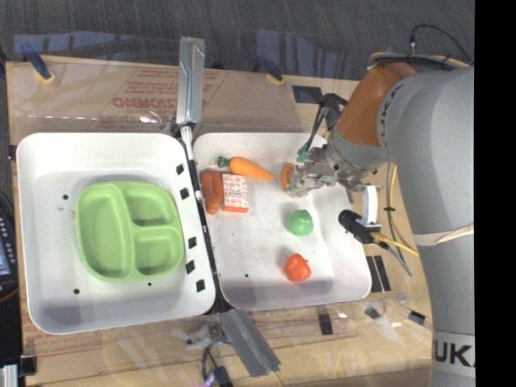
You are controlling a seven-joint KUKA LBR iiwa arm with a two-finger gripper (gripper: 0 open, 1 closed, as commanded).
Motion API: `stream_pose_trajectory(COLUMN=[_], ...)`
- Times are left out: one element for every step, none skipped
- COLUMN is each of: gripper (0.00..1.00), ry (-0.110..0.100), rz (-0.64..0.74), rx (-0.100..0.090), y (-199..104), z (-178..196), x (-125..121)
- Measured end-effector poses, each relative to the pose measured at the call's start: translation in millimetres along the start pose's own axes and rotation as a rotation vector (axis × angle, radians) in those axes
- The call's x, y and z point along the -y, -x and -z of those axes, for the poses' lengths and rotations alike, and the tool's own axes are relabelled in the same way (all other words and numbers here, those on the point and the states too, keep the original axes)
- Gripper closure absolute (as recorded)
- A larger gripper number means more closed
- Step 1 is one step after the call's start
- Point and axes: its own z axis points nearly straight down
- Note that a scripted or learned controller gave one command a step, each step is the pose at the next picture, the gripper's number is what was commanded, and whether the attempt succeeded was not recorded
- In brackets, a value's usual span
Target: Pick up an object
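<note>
Your hand [300,177] low in the right bin [266,289], its grip state impossible to tell, an orange piece [286,176] just beside it, carrot [248,168], sausage [211,192], small box [235,193], green ball [300,222], red pepper [297,268] nearby, green divided plate [129,230] in the left bin [48,297].

Bright, even overhead light, no hard shadows. Soft shade pools along inner walls of both white bins [48,160], esp. near edge of left one. Glare streaks on clear plastic sheet [105,95] over the counter [339,353] at top left. Focus decent mid-frame; small items slightly soft. Grey arm [435,135] looks flat, w/ mild sheen. Carpet [121,6] at top is dim.
</note>
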Motion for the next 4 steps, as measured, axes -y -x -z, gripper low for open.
stream_pose_trajectory(gripper=[0.00,0.00,1.00,1.00], ry=[0.000,0.002,0.002,0.006], rz=[0.000,0.049,0.056,0.107], rx=[0.000,0.001,0.002,0.001], y=[0,-19,-20,-41], z=[0,-21,-10,91], x=[0,-43,-44,17])
